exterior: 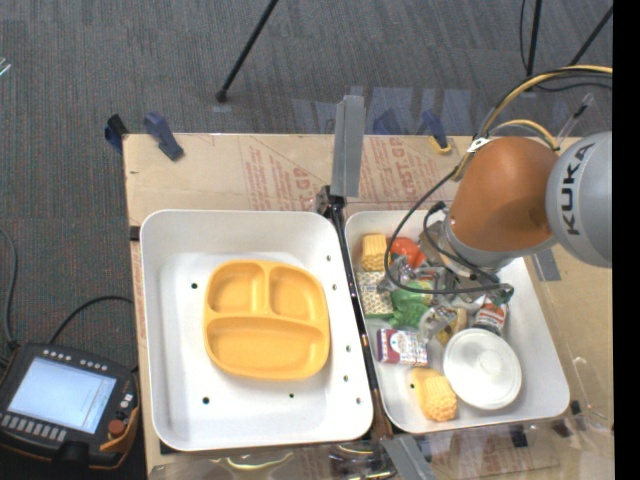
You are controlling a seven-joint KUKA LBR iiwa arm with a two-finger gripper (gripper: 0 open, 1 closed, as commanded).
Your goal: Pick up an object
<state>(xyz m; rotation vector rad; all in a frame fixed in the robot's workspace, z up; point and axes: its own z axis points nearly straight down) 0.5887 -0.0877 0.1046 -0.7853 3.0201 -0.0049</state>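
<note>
My gripper (437, 308) reaches down into the right bin (552, 368), hanging under the orange wrist band among a pile of small items. Around it lie a green object (406, 306), a red piece (404, 249), a yellow corn cob (373, 252), a small red-and-white packet (400, 347), a white round bowl (483, 368), a second yellow corn piece (437, 398) and a small red-capped jar (490, 317). The wrist hides the fingers, and I see nothing plainly between them.
The left bin (170, 258) holds a yellow divided plate (267, 319). A grey post (347, 148) stands behind the wall between the bins. A teach pendant (65, 398) lies on the floor at the lower left.
</note>
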